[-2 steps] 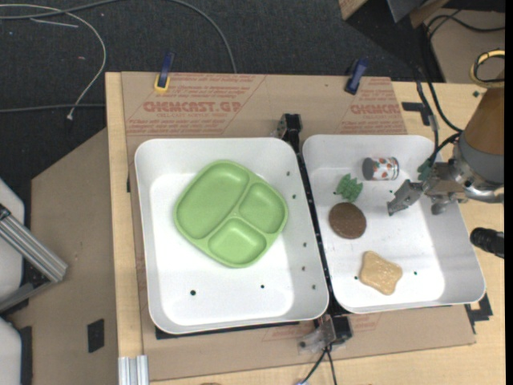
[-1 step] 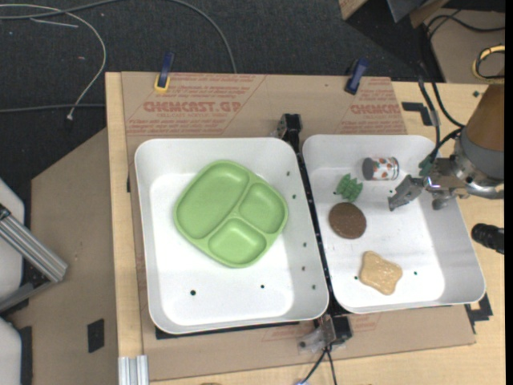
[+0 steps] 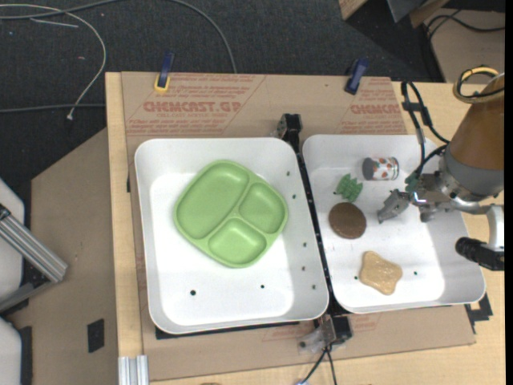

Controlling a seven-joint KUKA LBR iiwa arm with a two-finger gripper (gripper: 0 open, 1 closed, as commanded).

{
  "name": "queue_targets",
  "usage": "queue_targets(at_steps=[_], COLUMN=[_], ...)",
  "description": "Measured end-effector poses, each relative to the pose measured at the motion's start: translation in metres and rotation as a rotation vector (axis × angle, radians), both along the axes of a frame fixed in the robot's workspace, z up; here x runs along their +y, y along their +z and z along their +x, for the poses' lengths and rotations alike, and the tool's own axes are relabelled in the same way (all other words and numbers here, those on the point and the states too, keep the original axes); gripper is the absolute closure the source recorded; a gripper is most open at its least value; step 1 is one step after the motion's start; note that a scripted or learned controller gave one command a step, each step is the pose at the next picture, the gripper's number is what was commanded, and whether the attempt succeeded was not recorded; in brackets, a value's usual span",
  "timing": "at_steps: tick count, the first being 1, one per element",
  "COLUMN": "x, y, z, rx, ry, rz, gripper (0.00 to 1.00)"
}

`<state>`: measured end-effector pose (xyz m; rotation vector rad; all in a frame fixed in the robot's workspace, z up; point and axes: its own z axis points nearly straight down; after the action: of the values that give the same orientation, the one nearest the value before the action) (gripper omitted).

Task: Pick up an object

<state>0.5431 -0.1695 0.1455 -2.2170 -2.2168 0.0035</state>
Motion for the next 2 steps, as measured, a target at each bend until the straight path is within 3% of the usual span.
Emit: queue_targets(at_steps=[1,2], x=[0.0013,0.0017], y=[-0.0583,-0.0605], z=[0.0054,0.0054], rx=[-0.004,-0.003], ry=[0.0,0.0], rz=[-0.001,0.0], gripper=[0.0,0.0])
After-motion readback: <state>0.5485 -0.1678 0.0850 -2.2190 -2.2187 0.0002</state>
